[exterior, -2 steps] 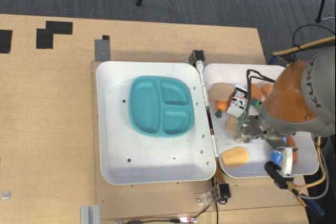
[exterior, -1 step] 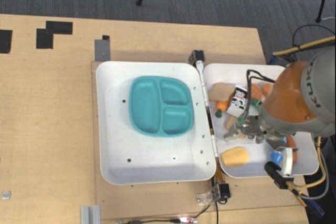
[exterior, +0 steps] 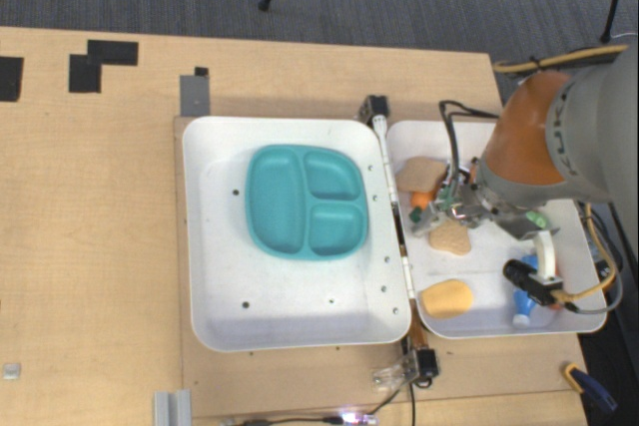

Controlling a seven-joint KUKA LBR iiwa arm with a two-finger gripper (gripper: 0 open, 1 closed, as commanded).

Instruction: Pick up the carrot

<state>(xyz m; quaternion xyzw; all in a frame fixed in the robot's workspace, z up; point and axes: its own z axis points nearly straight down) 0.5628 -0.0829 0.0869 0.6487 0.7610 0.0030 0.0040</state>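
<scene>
Camera view: I see the end effector (exterior: pixel 446 202) low in the right bin (exterior: pixel 496 326), its opening impossible for me to judge, just beside the small orange carrot (exterior: pixel 422 200) at the bin's left wall, near a tan piece (exterior: pixel 450 240).

arm (exterior: pixel 589 130): grey casing | orange band (exterior: pixel 524 140) | black cable (exterior: pixel 464 110) at wrist

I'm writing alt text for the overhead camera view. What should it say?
A grey robot arm reaches into the right white bin, its tool low beside a small orange carrot among food toys. The left bin holds a teal divided plate.
</scene>
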